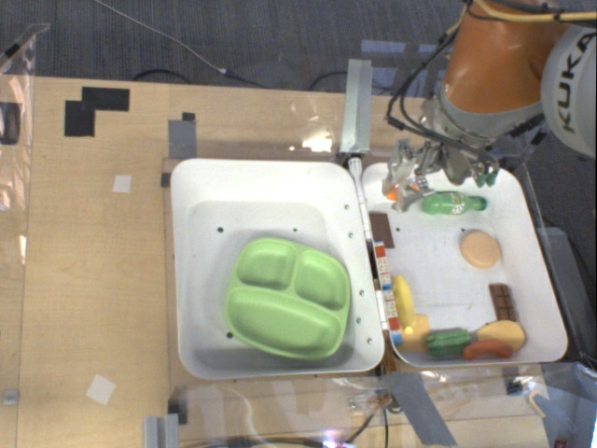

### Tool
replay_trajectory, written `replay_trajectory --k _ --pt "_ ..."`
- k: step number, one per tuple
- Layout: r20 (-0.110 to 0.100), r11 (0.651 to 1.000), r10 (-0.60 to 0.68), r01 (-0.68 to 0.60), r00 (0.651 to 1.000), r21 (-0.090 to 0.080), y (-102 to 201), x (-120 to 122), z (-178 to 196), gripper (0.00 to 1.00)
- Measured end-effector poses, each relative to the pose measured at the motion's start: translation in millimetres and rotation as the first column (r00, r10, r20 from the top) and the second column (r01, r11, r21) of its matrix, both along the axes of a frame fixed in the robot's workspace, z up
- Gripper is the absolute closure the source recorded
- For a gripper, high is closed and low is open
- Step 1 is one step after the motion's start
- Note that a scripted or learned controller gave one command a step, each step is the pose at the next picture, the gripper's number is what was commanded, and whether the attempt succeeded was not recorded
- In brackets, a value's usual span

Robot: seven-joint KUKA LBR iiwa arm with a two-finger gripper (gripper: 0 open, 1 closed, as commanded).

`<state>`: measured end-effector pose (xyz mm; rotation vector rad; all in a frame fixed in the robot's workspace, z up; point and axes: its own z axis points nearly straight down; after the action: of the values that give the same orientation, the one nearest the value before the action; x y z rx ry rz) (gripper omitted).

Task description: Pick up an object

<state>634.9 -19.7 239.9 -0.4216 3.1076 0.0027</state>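
— Over the right bin's (541, 278) far edge, the jaws (438, 168) hang just above the green plastic bottle (453, 204) lying on its side; I cannot tell how wide they stand.

— Risk?

— It is round and may roll off if pinched off-centre. The small orange piece (393, 193) beside it could get nudged too.

Bins (270, 180): smooth white plastic, slight sheen. Divided plate (287, 297): glossy green plastic. Bench (84, 278): pale matt wood. Arm band (494, 40): glossy orange.
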Motion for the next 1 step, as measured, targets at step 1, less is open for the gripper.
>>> replay_trajectory --k 1 --pt "0.007 0.977 -0.212 0.212 0.977 0.001 -19.9 35.4 46.2 1.0"
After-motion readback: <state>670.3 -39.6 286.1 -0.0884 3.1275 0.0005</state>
